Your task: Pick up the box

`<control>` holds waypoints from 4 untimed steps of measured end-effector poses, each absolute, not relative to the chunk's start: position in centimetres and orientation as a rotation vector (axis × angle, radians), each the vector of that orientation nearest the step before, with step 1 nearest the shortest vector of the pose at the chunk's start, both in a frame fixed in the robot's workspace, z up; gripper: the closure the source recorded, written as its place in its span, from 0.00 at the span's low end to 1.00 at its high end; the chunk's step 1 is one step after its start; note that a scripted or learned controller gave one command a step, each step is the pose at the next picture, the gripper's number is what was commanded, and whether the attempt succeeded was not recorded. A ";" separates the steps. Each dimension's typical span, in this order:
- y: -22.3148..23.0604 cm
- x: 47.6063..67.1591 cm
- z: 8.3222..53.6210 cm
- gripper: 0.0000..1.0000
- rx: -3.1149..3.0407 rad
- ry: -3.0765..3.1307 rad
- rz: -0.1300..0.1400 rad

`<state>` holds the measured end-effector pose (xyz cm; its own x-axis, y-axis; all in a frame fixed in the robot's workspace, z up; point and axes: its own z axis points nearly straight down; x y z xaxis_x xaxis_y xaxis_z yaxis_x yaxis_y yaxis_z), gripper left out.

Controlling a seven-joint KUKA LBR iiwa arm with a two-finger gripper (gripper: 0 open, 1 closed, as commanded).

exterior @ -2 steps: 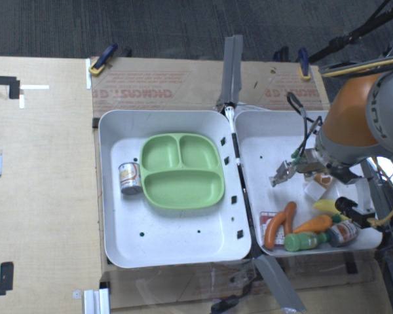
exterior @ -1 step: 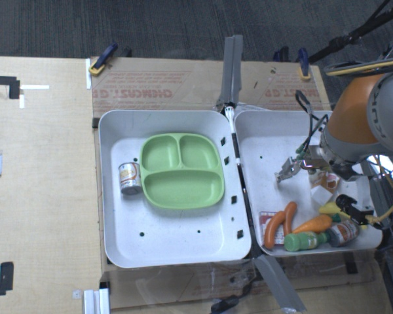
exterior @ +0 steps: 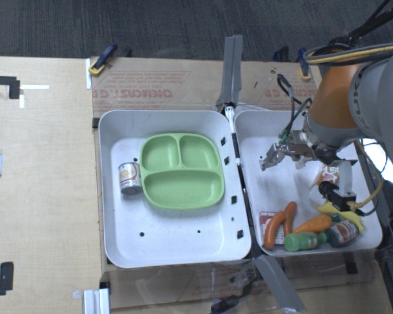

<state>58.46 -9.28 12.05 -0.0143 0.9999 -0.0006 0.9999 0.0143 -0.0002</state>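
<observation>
Claw point(exterior: 273, 157) above right bin point(exterior: 262, 195), seemingly empty, spread unclear

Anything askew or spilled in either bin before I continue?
Nothing spilled or damaged. The can lies on its side beside the green plate in the left bin. The box in the right bin is largely buried under the hot dog and bottle, which looks awkward to grasp.

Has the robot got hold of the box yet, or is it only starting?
Nothing looks done yet. The box, red and white, lies at the near edge of the right bin, partly under a sausage. The gripper hangs above bare bin floor, away from it. Reaching, gripping and lifting are all left.
</observation>
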 end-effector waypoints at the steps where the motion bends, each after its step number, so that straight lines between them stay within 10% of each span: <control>1: -11.8 52.5 9.1 0.00 2.300 2.144 -0.004; 2: -4.2 57.6 19.1 0.00 2.420 2.004 -0.004; 4: -10.3 49.0 9.1 0.00 2.557 1.830 -0.005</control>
